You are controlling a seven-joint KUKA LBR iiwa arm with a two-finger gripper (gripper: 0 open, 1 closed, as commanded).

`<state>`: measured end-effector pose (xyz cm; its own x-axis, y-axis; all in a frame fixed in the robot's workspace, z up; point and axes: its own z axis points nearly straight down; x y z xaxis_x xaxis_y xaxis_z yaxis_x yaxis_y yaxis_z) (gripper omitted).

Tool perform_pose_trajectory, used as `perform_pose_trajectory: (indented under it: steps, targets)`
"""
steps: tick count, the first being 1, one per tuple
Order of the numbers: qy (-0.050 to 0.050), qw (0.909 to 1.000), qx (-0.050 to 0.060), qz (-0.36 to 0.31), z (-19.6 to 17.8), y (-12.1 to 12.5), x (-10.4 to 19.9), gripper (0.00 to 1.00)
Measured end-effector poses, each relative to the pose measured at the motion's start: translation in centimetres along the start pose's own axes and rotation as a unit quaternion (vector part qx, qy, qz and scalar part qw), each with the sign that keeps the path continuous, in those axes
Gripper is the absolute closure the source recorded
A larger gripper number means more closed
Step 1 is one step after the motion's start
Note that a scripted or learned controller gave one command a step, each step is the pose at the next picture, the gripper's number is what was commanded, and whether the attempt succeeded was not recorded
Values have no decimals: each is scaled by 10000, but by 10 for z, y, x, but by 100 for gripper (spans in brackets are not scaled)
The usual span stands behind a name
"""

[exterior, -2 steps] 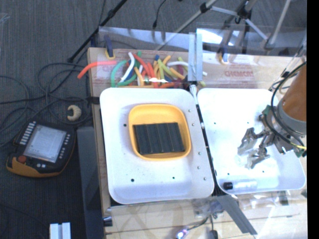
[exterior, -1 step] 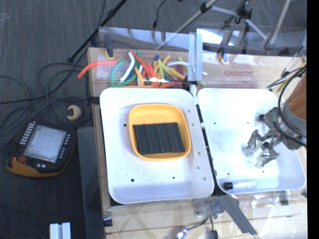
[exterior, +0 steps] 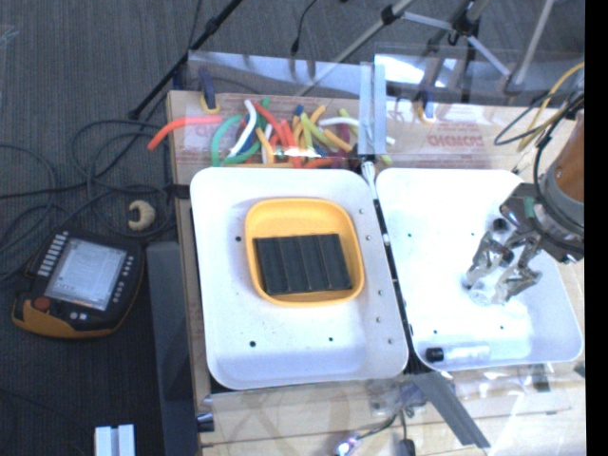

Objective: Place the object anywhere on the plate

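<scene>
A yellow plate [exterior: 304, 214] lies in the left bin [exterior: 228, 321], with a dark ribbed rectangular slab [exterior: 302, 264] flat on it. A white marker with a black cap [exterior: 459, 353] lies along the front edge of the right bin [exterior: 446, 207]. My gripper [exterior: 497, 280] hangs low over the middle right of the right bin, above and to the right of the marker and apart from it. Its fingers [exterior: 478, 275] stand spread, and only white bin floor shows between them.
Several coloured cables [exterior: 275, 133] lie piled behind the left bin. A divider ridge [exterior: 385, 255] separates the two bins. A teach pendant [exterior: 81, 283] sits on the floor at the left, and tripod legs [exterior: 446, 8] stand behind the bench.
</scene>
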<state>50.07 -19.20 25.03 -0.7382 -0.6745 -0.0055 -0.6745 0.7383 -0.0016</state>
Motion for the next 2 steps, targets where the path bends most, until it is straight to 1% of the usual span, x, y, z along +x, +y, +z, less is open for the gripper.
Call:
perform_pose_trajectory:
  steps: [1,2]
  targets:
    - [7,9901,-13,-1402,14,-1,8,100]
    - [6,9834,-28,-1816,67,-1,22,100]
